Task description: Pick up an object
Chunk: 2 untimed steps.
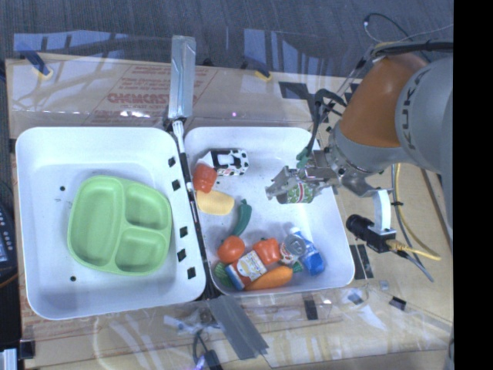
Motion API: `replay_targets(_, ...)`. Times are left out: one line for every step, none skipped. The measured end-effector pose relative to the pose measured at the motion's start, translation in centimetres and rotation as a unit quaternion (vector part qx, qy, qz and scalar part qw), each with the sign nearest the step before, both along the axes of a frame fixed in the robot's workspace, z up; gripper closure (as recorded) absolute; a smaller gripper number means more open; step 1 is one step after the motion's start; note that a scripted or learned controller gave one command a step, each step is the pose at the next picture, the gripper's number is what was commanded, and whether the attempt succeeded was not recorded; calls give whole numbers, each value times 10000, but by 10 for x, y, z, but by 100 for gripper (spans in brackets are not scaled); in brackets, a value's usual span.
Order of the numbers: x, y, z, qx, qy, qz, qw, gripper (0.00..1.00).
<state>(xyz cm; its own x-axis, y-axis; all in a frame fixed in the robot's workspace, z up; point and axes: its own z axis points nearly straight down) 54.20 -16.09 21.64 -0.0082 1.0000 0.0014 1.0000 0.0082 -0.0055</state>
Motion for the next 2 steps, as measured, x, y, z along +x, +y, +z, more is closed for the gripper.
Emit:
replay_targets(0,1,9,3,13,29,10000,100)
replay_targets(43,114,73,0,-15,-352,9994,100)
